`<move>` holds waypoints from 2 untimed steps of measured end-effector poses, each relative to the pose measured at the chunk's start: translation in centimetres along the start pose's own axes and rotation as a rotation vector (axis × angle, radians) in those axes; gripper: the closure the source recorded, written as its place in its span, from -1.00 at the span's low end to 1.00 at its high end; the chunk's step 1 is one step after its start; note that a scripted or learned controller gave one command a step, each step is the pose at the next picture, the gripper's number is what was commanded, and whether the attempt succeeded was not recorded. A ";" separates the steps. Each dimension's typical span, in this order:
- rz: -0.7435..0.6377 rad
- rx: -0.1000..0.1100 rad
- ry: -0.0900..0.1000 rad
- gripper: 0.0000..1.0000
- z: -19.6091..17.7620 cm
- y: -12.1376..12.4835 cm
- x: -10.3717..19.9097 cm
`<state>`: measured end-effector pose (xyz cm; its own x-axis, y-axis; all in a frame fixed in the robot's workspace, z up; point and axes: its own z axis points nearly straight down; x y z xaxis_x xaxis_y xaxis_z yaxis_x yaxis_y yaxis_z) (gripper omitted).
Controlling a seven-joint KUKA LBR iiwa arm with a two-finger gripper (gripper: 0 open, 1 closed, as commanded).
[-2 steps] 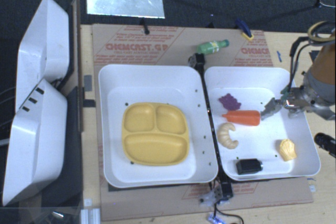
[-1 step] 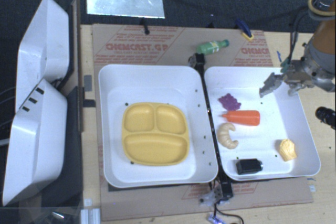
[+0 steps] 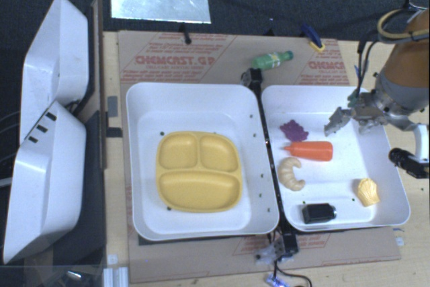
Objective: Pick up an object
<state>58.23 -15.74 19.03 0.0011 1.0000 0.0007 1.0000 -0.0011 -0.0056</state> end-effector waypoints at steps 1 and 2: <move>-0.004 -0.010 -0.001 -1.00 -4.4 5.9 1.7; -0.002 -0.007 -0.001 -1.00 -4.2 5.8 1.6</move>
